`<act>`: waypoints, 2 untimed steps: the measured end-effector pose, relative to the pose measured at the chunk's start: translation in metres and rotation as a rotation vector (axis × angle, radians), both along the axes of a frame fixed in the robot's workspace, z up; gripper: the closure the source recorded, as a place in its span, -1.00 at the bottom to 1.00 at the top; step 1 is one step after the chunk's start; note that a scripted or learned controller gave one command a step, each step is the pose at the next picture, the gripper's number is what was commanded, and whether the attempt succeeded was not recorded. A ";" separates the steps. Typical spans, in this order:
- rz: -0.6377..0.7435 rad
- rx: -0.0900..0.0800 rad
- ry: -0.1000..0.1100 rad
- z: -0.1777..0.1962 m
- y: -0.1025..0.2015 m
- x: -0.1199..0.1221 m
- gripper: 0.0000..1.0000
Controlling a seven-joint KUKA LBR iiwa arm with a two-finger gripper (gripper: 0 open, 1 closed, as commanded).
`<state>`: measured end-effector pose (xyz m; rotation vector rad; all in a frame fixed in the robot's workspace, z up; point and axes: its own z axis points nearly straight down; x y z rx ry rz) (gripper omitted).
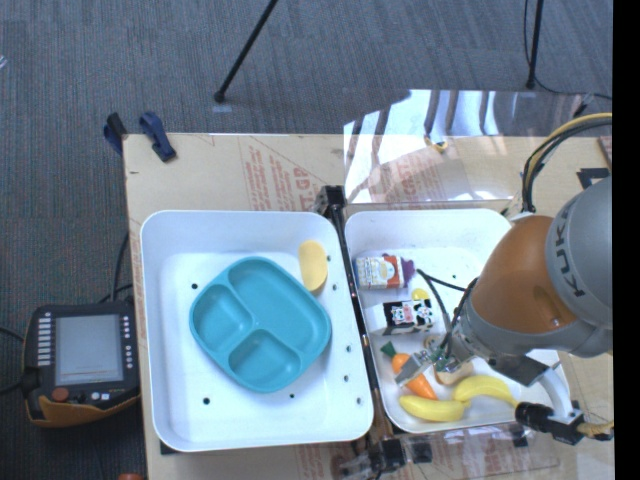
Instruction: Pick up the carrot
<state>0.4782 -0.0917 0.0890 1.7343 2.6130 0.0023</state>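
The gripper (pixel 436 360), its grip state hidden from me, hangs just right of the carrot (pixel 414 375); next, I judge, comes closing on it

Dark grey carpet (pixel 200 38) surrounds the brown counter (pixel 240 173). Tripod legs (pixel 250 38) stand on the far floor; a handheld control pendant (pixel 82 358) lies near left.

The letters "KU" are read in dark print on the grey arm (pixel 600 258), just above its orange band (pixel 520 278). Red print is seen on the cardboard (pixel 270 173) behind the bins, but it cannot be made out.
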 end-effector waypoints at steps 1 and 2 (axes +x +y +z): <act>0.004 0.001 0.002 0.009 0.000 0.000 1.00; -0.414 0.003 0.008 0.098 0.053 -0.002 1.00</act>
